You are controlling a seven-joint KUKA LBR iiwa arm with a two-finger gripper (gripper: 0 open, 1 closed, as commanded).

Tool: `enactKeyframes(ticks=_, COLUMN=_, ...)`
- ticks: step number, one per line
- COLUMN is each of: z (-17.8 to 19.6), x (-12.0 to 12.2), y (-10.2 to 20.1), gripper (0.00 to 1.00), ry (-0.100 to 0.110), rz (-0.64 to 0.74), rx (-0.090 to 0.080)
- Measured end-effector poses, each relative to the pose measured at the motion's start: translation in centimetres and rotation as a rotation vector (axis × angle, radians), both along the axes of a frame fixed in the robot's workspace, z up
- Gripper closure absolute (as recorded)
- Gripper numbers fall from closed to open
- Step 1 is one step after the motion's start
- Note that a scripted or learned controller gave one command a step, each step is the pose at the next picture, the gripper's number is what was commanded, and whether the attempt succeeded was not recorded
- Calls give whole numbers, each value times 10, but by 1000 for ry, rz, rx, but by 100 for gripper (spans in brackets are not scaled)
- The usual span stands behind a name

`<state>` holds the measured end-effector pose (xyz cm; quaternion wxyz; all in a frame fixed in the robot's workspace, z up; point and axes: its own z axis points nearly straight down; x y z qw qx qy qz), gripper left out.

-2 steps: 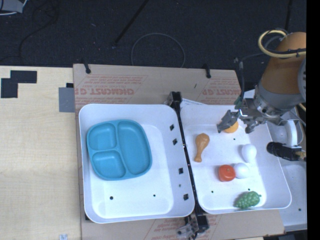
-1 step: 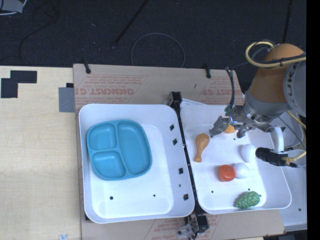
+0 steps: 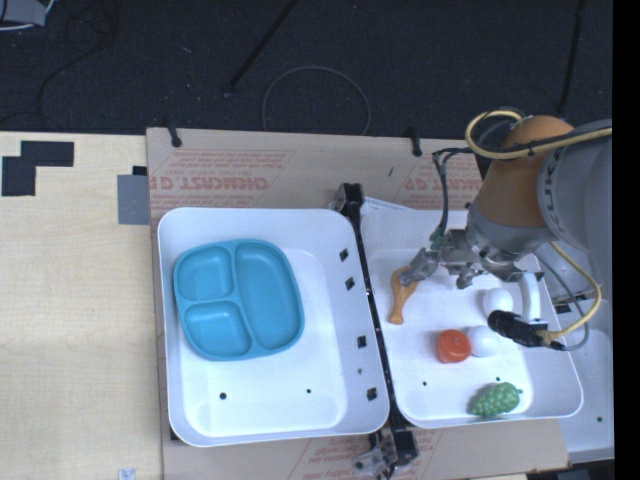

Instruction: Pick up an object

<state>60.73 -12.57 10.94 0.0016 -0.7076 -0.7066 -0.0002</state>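
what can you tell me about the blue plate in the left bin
The blue plate is a light blue, rounded-rectangle tray that looks like smooth plastic, split by raised ridges into three compartments: two smaller ones on one side and one long one on the other. It lies flat on the floor of the left white bin, toward its upper left, slightly rotated. It touches no other object, and its compartments hold nothing visible.

Dark carpet floor [image 3: 150,48] with loose cables [image 3: 316,98]; pale wood bench [image 3: 70,318].
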Motion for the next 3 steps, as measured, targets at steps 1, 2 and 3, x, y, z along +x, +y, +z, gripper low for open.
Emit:
enactKeyframes(ticks=1, z=16, x=2, y=0, gripper=100, ry=-8, rz=-3, rx=1)
enactKeyframes(ticks=2, z=73, x=4, y=8, gripper=100, ry=-2, rz=2, rx=-3)
enactKeyframes(ticks=3, z=119, x=-4, y=5, gripper=100, ry=-2, rz=0, rx=-3)
